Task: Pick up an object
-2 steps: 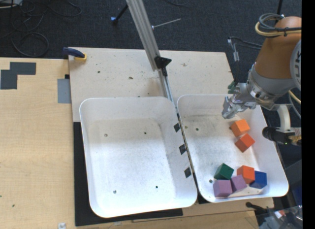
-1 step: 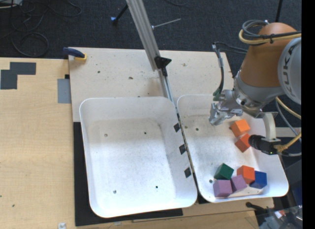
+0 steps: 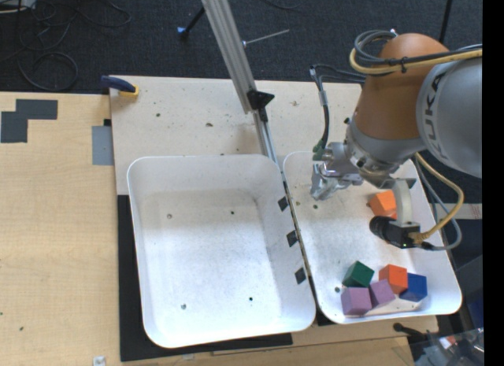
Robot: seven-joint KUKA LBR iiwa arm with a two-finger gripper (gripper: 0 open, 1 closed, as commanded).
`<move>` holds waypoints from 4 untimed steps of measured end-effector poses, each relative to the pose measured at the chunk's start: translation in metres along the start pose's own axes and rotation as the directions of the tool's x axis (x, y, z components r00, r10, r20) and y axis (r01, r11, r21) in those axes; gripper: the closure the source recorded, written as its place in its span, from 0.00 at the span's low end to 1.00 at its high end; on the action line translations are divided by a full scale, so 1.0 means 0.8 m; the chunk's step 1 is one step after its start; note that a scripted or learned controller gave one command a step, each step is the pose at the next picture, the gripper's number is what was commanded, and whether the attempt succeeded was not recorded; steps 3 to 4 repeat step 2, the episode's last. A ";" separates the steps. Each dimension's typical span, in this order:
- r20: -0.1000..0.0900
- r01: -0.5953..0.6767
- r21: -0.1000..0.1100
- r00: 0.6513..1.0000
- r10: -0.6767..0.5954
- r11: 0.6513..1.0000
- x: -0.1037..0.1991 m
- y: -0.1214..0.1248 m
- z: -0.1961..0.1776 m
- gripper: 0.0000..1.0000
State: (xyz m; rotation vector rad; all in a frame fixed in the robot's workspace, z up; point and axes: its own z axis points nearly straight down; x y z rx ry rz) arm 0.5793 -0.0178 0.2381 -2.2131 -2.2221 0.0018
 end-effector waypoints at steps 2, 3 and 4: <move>0.001 0.000 0.002 1.000 0.000 1.000 0.115 -0.031 0.014 1.00; 0.001 0.000 0.002 1.000 0.000 1.000 0.115 -0.031 0.014 1.00; 0.001 0.000 0.002 1.000 0.000 1.000 0.115 -0.031 0.014 1.00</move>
